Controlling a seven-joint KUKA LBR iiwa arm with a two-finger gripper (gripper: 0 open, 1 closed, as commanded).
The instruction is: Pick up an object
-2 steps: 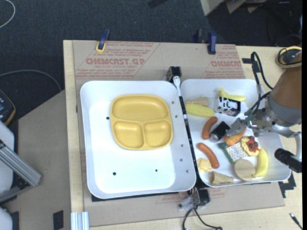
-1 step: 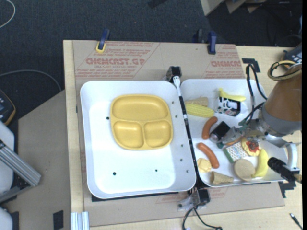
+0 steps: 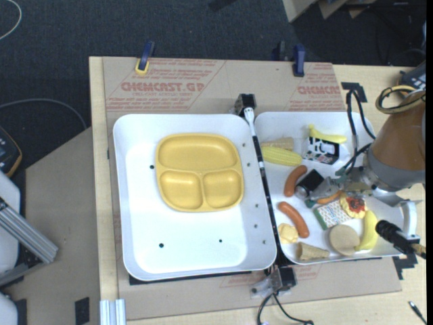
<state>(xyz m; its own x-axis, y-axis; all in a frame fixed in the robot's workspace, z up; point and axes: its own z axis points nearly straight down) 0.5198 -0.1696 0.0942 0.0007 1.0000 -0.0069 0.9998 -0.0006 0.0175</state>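
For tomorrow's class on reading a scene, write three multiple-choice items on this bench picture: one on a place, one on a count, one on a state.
1. Where does the yellow divided tray lie?
A. In the left bin
B. In the right bin
C. On the floor

2. How many sausages show in the right bin?
A. None
B. Two
C. Five

3. How does the banana stand?
A. Held high in the air
B. Lying in the right bin near its right edge
C. Lying on the divided tray

Answers:
1 A: the tray rests on the floor of the left bin.
2 B: one sausage lies above the other sausage.
3 B: it lies beside the round bun, below the arm.
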